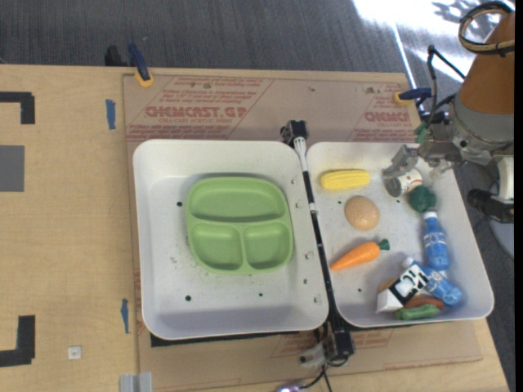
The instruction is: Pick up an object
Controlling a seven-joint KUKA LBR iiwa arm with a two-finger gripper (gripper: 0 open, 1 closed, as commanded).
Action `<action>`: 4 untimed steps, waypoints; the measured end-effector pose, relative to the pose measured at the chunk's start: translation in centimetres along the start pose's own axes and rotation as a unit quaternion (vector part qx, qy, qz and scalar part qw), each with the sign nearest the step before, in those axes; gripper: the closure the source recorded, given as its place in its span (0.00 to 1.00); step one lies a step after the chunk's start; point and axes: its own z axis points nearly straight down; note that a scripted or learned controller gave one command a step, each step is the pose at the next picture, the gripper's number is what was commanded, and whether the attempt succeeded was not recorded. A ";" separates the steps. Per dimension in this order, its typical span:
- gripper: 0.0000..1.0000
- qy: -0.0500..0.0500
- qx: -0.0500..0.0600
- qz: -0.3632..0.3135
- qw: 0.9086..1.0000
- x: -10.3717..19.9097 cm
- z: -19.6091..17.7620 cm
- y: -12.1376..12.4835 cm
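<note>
Gripper [402, 172], its finger state impossible to tell, hung over the right bin's [482, 288] far right corner, with the corn cob [344, 179] just to its left, long axis running left to right.

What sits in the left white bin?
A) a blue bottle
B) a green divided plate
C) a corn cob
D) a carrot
B: the green divided plate lies alone in the left bin, while the corn cob, carrot and blue bottle all lie in the right bin.
</note>
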 end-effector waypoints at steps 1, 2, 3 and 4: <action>0.00 -0.001 -0.002 -0.013 1.000 -2.9 9.3 -0.4; 0.00 0.003 -0.001 -0.124 0.992 -5.5 11.7 -5.8; 1.00 0.000 -0.004 -0.124 0.992 -5.7 10.6 -5.7; 0.00 0.001 -0.003 -0.124 0.992 -5.7 10.7 -5.7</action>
